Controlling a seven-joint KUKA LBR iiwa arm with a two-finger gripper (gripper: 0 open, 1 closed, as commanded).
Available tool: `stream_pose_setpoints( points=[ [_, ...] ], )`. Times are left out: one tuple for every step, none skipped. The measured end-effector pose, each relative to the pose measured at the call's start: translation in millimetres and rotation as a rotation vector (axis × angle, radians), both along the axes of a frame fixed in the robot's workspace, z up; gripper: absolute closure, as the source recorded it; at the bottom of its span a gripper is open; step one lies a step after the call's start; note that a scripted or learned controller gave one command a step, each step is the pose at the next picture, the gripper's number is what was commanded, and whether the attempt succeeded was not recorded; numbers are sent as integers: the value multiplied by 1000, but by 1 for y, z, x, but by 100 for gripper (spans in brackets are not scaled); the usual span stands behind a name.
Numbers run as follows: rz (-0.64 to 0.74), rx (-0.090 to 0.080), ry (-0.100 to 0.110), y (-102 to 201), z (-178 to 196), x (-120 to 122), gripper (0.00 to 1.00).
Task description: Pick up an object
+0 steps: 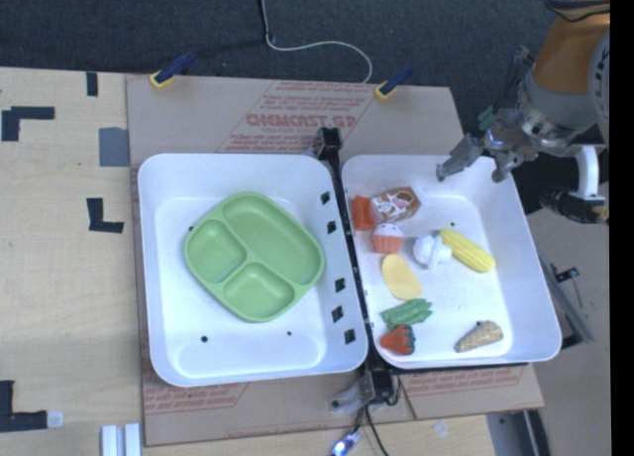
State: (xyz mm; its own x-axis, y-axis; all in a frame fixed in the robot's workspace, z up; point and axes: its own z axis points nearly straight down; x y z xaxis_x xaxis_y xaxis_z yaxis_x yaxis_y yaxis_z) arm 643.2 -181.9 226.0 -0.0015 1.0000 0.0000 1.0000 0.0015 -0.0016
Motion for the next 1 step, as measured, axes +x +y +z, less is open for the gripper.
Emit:
stream_pose_setpoints(
  points=[
    [4,2,7,63,-99,-12,0]
  ],
)
